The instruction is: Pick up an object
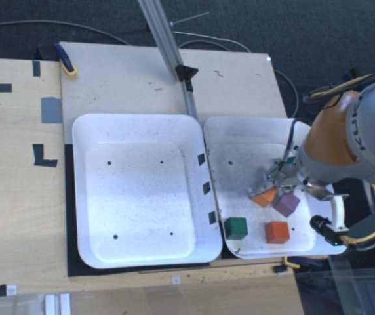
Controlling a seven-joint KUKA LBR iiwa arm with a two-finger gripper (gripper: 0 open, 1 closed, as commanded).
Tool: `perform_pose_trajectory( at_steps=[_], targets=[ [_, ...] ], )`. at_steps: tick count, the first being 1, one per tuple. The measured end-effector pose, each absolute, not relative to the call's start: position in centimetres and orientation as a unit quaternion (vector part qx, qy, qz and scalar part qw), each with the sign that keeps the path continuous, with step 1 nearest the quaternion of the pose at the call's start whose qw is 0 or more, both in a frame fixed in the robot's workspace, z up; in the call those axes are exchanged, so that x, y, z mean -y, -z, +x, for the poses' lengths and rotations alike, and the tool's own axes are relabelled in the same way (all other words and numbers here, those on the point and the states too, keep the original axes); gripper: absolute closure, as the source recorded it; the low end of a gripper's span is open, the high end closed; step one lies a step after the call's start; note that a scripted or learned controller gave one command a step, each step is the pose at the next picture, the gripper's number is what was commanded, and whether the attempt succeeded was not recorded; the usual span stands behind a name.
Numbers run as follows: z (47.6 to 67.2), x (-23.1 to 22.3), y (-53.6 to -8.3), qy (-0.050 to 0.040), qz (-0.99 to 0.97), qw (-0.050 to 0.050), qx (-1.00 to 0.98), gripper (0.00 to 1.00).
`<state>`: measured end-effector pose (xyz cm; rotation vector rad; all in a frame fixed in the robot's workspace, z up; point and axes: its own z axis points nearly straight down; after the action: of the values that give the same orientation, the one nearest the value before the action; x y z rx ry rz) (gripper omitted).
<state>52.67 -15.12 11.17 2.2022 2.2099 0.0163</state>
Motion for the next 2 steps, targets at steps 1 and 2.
perform_pose_trajectory(
  at_steps=[1, 2],
  targets=[
    [52.7, 15.2, -11.1, -0.0054, 0.706, 0.012, -0.708, 0.0],
    [53.6, 12.2, -9.2, -0.0003, 0.706, 0.001, -0.709, 0.0]
  ],
)
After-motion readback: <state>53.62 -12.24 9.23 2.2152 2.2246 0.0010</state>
